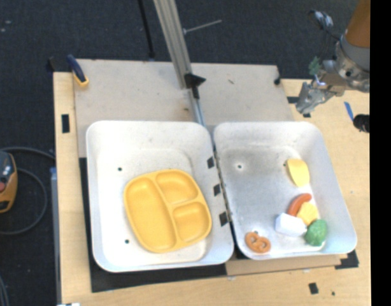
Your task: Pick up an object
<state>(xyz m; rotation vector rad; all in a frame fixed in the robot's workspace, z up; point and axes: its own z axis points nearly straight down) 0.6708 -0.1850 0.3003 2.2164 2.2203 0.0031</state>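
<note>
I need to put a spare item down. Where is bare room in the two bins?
Right white bin: bare upper-left floor, left of the yellow block. Crowded lower-right corner around the green toy. Left white bin: bare above the yellow divided tray.

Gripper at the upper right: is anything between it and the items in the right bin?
Nothing visible. The gripper hangs beyond the far right corner of the right white bin. The pale yellow block, the nearest piece, lies uncovered on the bin floor, with bare floor between it and that corner.
</note>
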